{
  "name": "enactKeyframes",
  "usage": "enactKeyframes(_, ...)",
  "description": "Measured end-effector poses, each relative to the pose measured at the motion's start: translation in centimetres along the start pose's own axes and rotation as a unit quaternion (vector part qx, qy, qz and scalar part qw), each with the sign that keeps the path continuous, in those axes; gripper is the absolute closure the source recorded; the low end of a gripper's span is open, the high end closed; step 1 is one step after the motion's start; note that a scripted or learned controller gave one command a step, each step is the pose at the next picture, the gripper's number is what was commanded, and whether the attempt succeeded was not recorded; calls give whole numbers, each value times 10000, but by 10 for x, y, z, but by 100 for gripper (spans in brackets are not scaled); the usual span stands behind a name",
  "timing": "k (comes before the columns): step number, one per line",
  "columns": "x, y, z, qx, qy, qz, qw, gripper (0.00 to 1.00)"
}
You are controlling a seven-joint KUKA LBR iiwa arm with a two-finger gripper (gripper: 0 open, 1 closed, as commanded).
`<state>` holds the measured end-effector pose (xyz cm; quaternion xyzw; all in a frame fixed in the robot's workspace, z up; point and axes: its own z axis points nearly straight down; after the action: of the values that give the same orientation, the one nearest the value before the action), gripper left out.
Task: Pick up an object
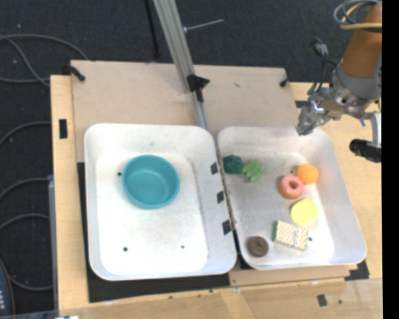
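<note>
My gripper (308,123) hangs over the far right corner of the right bin (266,141), above its rim. Whether anything sits between its fingers is too small to tell. In the right bin lie a dark green piece (233,164), a light green broccoli-like piece (253,171), a pink doughnut (292,187), an orange ball (308,173), a yellow round piece (304,212), a pale checked wafer (290,235) and a brown disc (257,246). The orange ball is the object closest to the gripper.
The left bin (106,244) holds a teal bowl (151,181). A slanted aluminium post (179,45) rises behind the seam between the bins. Cables lie on the dark floor at left.
</note>
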<state>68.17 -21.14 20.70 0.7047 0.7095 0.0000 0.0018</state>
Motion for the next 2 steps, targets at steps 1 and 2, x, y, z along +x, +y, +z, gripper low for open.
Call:
enactKeyframes(1,42,-4,0,11,5,11,10000,100)
enactKeyframes(2,93,-12,-17,4,21,-2,10000,100)
